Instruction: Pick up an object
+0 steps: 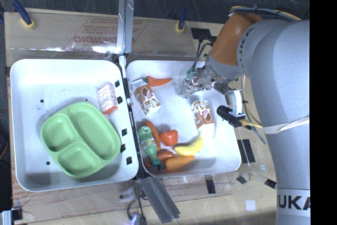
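Two white bins (21, 113) share the bench. Gripper (196, 85), jaw state unclear, hovers above the small carton (202, 113); descending off-centre could nudge it aside.

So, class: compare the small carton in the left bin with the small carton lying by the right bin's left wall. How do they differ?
The small orange-and-white carton in the left bin lies just beyond the green divided plate; the small brown-and-white carton by the right bin's left wall lies just below an orange carrot. The first shows more orange, the second more brown. Both are small printed cartons lying flat.
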Controlling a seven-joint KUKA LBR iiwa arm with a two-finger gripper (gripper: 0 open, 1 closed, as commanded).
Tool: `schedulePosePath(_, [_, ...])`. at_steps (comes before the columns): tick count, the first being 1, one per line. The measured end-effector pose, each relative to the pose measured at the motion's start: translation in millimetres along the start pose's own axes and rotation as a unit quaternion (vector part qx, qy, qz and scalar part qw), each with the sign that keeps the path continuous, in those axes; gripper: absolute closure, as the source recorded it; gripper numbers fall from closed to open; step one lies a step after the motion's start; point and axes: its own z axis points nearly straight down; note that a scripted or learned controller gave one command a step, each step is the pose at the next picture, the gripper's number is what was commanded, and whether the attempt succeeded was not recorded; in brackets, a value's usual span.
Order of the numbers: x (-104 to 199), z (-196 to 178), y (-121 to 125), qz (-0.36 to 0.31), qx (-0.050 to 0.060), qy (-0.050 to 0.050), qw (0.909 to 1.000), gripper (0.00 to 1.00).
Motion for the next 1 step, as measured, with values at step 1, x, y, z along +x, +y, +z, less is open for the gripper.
schedulePosePath(1, [0.1,0.0,0.0,0.000,0.000,0.000,1.0000,0.00])
